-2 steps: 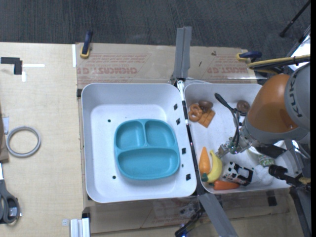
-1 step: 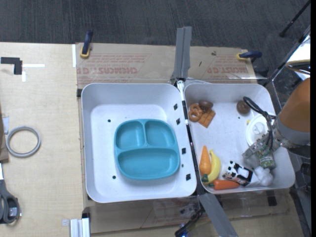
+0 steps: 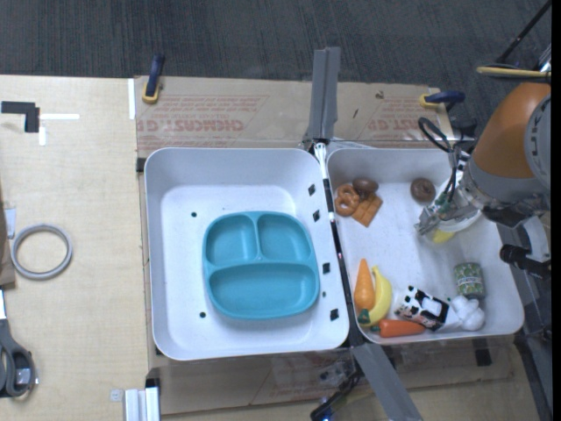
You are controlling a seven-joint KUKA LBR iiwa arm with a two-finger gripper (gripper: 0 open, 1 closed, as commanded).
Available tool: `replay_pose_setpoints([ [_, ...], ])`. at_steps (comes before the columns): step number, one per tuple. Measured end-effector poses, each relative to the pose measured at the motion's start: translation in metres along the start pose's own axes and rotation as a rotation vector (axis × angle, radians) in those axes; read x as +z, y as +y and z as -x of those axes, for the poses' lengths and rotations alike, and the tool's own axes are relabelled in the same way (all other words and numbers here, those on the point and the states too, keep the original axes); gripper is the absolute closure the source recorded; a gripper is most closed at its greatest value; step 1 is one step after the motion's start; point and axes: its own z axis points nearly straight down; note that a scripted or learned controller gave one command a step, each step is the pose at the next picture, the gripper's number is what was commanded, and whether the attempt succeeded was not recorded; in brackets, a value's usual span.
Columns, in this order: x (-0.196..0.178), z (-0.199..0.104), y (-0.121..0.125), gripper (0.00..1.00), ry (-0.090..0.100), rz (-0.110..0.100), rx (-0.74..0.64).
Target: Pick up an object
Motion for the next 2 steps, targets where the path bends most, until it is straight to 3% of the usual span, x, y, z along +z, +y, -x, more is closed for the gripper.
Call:
replay_pose_setpoints([
  [1, 0.000, -0.046, -0.010, 1.00, 0.001, -0.001, -0.001],
  [2, 0.000, 0.023, -0.055, 1.00, 0.000, 0.000, -0.257],
])
